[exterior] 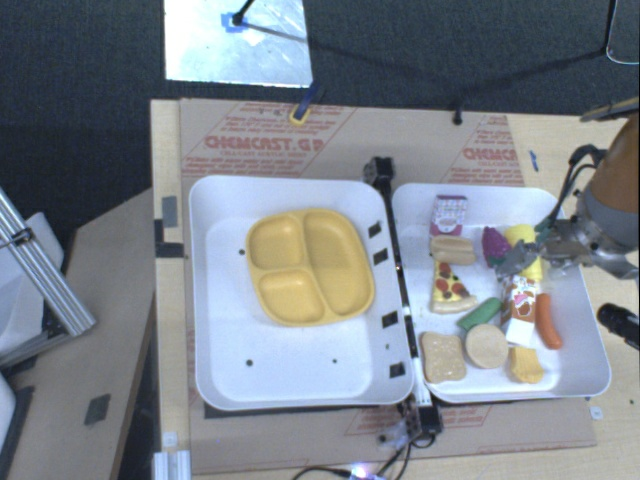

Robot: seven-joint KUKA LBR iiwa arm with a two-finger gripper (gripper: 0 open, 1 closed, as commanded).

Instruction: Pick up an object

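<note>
The grey two-finger gripper (522, 259), fingers apart, hovers over the right white bin (597, 368); the purple plastic eggplant (494, 243) lies just at its ten o'clock, ungripped.

Dark carpet floor (80, 58) surrounds a pale wooden bench (120, 268), with a shiny metal sheet (238, 28) lying beyond it.

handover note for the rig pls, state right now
Gripper: low over the upper right of the right bin, among the toy food by the purple piece and yellow piece. Open or shut: cannot tell. Nothing visibly held.
Things: pizza slice, bread slice, orange carrot and the rest all lie in the right bin. Left bin holds the yellow divided plate.
Done: nothing lifted.
Left: grasp one object and raise it.
</note>
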